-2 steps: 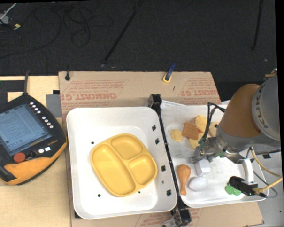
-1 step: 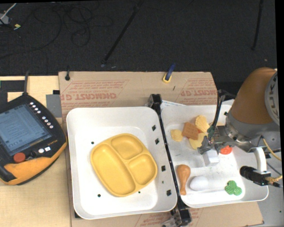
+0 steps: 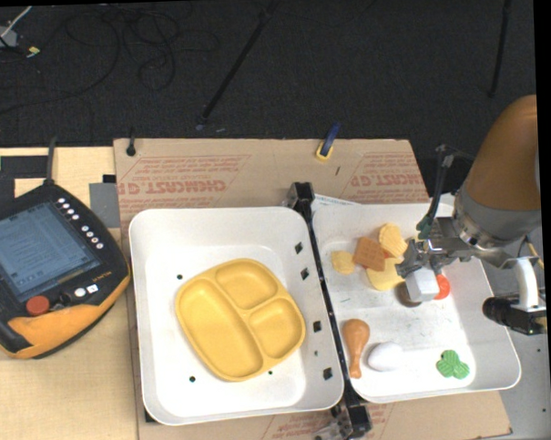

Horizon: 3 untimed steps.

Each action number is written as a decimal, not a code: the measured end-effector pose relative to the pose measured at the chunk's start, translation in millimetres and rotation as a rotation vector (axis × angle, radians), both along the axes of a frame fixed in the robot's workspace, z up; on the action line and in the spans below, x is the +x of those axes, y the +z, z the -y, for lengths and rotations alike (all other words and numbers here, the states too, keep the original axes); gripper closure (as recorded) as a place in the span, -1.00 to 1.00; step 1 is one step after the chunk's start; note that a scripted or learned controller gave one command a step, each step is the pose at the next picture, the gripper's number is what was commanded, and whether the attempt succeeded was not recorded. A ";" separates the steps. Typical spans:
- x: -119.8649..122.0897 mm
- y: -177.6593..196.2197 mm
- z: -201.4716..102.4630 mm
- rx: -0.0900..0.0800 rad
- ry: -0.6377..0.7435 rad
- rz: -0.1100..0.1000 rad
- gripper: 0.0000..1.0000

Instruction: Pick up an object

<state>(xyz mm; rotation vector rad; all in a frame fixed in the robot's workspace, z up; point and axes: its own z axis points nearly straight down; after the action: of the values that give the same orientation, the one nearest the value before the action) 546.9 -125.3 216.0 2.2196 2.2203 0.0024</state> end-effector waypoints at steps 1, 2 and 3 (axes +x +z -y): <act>-0.4 11.8 1.1 0.001 0.000 -0.004 1.00; -4.5 3.6 -43.7 0.003 0.002 -0.007 1.00; -18.4 4.9 -93.4 0.003 0.004 -0.007 1.00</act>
<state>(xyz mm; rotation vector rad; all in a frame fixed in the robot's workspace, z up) 528.4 -31.9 220.9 2.2206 2.2299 -0.0023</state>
